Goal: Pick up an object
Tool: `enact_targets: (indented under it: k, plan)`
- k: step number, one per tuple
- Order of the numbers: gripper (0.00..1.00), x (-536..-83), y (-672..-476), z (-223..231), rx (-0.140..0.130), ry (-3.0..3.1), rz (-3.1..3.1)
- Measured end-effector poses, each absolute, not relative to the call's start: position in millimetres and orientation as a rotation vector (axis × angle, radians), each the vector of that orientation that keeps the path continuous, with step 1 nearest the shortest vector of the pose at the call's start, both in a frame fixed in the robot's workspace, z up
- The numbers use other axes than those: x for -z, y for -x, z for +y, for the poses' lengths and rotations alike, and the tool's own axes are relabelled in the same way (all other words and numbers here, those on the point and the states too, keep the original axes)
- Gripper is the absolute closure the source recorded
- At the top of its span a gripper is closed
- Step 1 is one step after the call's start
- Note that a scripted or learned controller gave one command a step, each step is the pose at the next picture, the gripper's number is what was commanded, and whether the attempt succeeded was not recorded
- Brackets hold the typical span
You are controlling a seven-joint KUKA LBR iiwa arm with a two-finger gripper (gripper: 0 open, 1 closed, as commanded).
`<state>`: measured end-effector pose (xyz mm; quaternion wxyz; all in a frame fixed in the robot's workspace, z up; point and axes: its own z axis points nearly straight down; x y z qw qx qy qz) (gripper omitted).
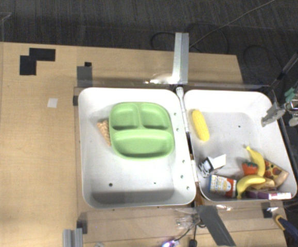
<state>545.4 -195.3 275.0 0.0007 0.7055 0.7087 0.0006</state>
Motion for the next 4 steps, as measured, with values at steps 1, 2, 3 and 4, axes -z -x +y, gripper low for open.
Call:
enact_targets:
  k: [1, 2, 3, 4]
  plan:
    - [0.0, -177.5, -624.2, -158.2, -0.005, -1.99, 2.425]
    - [0.0, -90.6, -670.4, -123.8, 0.001, -1.799, 2.571]
    - [0.0, -89.5, -667.5, -110.0, 0.02, -1.674, 2.648]
    - [0.0, -90.7, -622.9, -104.6, -0.01, -1.734, 2.605]
